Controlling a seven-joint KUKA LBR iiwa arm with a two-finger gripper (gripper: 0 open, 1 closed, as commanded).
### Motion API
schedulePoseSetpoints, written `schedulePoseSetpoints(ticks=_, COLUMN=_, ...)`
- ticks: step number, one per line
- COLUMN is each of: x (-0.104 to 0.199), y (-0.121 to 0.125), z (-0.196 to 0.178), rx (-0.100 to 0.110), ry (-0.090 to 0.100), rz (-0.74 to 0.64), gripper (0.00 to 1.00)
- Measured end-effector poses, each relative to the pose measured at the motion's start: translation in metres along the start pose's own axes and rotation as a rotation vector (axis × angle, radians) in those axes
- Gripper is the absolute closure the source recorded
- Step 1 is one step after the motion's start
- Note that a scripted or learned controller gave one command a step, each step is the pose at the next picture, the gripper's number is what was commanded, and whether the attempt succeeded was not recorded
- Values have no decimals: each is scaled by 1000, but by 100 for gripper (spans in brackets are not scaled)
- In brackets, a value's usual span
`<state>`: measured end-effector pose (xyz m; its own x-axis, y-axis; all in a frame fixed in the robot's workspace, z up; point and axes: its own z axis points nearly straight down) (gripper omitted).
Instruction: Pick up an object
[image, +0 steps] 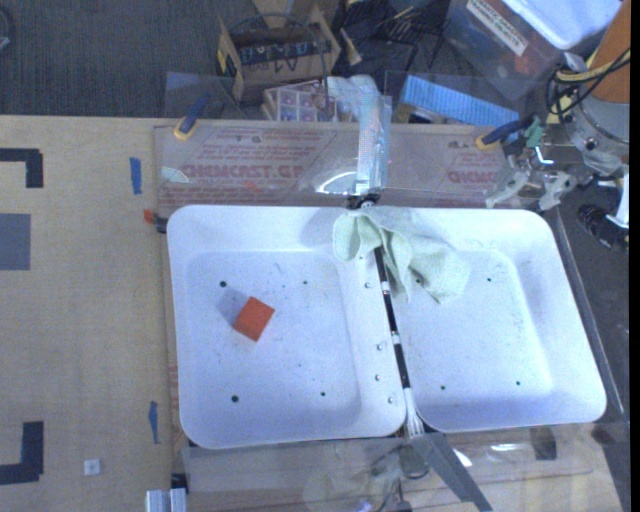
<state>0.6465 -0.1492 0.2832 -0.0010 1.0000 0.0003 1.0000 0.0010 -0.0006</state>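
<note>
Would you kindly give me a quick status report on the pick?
Gripper parked beyond the right bin, nothing held. Orange block in the left bin, untouched. Pale cloth draped over the divider.

Even, bright overhead light washes the two shallow white plastic bins with soft shadows, while the picture looks slightly soft and grainy.

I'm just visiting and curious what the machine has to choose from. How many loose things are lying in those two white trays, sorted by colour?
Orange: 1, the orange block in the left bin.
Pale green: 1, the pale green cloth draped over the divide between the bins, mostly in the right bin.
Total: 2
</note>
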Motion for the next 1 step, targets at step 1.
schedulePoseSetpoints(ticks=1, x=62, y=-116, z=65, rx=0, ry=0, rz=42, gripper=0)
